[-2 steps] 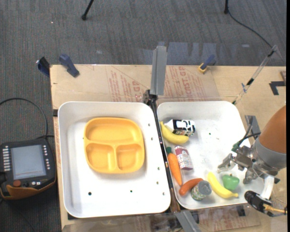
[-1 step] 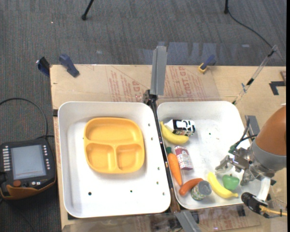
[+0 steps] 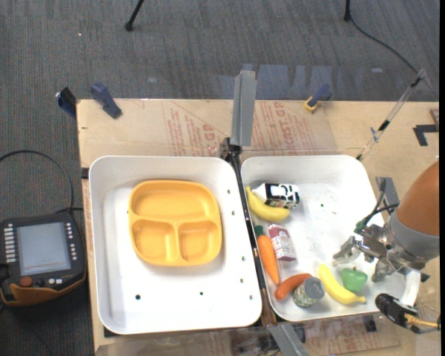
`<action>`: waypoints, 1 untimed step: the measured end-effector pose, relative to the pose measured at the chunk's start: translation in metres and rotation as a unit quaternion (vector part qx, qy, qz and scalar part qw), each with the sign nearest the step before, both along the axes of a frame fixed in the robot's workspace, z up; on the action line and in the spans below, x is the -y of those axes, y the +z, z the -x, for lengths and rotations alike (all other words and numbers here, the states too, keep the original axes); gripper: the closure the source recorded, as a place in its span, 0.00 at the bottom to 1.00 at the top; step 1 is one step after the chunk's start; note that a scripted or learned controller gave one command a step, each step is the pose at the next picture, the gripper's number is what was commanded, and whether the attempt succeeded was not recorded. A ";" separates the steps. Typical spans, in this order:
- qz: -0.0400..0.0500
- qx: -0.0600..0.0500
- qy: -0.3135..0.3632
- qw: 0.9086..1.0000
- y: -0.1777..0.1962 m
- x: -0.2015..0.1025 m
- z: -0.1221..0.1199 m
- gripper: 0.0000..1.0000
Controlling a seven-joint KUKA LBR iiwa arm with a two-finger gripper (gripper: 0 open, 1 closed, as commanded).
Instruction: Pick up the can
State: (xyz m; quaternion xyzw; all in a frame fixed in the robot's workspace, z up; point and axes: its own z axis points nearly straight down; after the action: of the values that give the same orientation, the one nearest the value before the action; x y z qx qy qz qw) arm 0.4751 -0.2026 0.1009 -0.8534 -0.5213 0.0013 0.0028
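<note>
The small round can with the grey-green top (image 3: 308, 292) sits at the near edge of the right white bin (image 3: 334, 170), upright as far as the angle shows, its top facing the camera. An orange carrot-shaped piece (image 3: 291, 285) touches it on the left, and the yellow banana (image 3: 338, 285) lies just beside it on the right, slanting toward the bin's near corner. Beyond that banana is a green pepper-like object (image 3: 354, 279), and right over it the gripper (image 3: 365, 252) hangs at the end of the grey arm with its orange band (image 3: 424, 202); whether it is apart or together, I cannot tell from this angle, and nothing shows between its metal parts. It is near the can but not touching it. Further up the bin there's a red-labelled bottle (image 3: 283, 242) lying beside a long orange carrot (image 3: 267, 256) along the left wall, then a second yellow banana (image 3: 268, 207) touching a black-and-white toy (image 3: 282, 193). The left white bin (image 3: 111, 288) carries a yellow divided plate (image 3: 176, 222). Both bins rest on the cardboard-covered tabletop (image 3: 156, 124), and a teach pendant with a grey screen (image 3: 38, 252) lies on the floor off to the left.
</note>
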 end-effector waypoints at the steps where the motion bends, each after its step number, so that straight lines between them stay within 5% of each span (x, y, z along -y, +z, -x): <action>1: 0.000 -0.001 -0.025 1.000 0.008 -0.028 -0.055 0.00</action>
State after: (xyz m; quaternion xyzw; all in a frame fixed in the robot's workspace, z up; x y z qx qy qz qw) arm 0.5297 -0.1744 0.1088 -0.8659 -0.5001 0.0025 0.0034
